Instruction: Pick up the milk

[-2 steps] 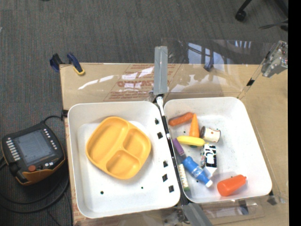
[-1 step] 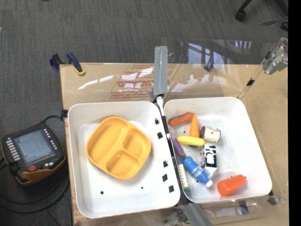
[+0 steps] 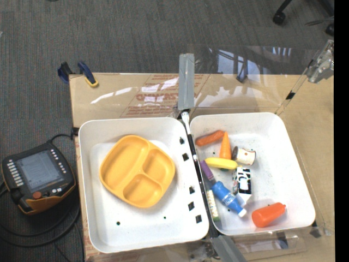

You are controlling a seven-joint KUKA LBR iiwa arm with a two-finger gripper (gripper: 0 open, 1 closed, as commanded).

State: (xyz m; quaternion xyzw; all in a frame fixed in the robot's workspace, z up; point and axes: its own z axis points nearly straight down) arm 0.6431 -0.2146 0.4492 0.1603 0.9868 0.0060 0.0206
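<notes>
The milk (image 3: 243, 180) is a small white carton with black cow patches. It lies flat in the right bin (image 3: 292, 162), a little right of that bin's middle. A blue bottle (image 3: 226, 196) rests against its lower left side. Just above the carton lie a yellow banana (image 3: 220, 162) and a small white cup-like piece (image 3: 245, 156).
The right bin also holds a sausage (image 3: 209, 138), a carrot (image 3: 225, 144), a purple stick (image 3: 206, 172) and an orange bottle (image 3: 268, 214). A yellow divided plate (image 3: 137, 170) sits in the left bin (image 3: 92, 217). A teach pendant (image 3: 35, 176) lies off the bench at left.
</notes>
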